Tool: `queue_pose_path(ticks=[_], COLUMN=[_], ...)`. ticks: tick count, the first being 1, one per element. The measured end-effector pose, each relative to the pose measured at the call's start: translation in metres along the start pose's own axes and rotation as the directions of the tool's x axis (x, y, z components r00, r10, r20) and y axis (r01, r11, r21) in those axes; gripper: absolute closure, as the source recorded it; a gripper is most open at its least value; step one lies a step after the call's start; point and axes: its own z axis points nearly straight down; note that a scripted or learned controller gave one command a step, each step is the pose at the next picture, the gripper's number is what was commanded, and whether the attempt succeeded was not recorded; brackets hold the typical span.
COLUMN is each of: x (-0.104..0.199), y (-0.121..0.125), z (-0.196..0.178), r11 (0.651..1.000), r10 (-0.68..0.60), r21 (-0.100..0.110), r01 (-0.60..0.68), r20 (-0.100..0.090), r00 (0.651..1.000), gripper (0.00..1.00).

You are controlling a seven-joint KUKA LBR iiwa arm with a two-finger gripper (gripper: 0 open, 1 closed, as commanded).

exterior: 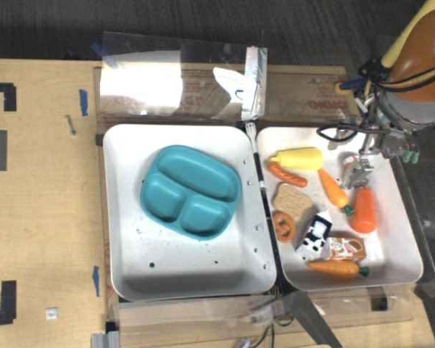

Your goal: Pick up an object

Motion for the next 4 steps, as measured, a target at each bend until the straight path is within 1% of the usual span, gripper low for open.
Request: queue_pose_path(ticks=[1, 2, 3, 4], x=[0.048, 0.046, 0.008, -0.037], y=[-0.013, -0.012, 0.081, 0.140], z=[0.115, 0.104, -0.020, -0.072], r11=[1.000, 0.999, 1.000, 0.997], r10=[-0.030, -0.033, -0.020, -0.073], r21=[0.000, 0.002, -0.003, -0.003], r01=[0.030, 0.033, 0.020, 0.073], r20=[0.002, 0.010, 0.011, 0.008], r00=[1.000, 0.999, 1.000, 0.997], gripper=[0.00, 1.00, 1.00, 1.00])
